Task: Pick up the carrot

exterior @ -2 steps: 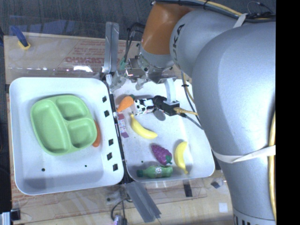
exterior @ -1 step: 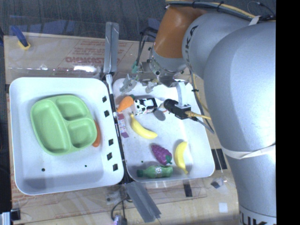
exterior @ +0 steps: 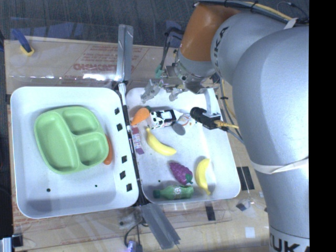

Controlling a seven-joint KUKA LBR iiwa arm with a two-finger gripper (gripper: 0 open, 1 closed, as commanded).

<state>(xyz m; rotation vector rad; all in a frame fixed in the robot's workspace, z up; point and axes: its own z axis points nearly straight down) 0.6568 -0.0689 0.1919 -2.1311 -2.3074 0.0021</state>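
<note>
Right bin: holds carrot at its upper-left corner, beside a toy cow. End effector just above, fingers spread wide, gripping nothing. Grasp and lift not yet done.

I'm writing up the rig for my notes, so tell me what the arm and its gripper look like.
The arm is bulky, with rounded, glossy light-grey shells and an orange band above the wrist. Black lettering runs along the shell near that band and again low on the base. Black and yellowish cables loop over the top and trail down beside the wrist. The gripper is a small grey metal assembly with thin fingers.
</note>
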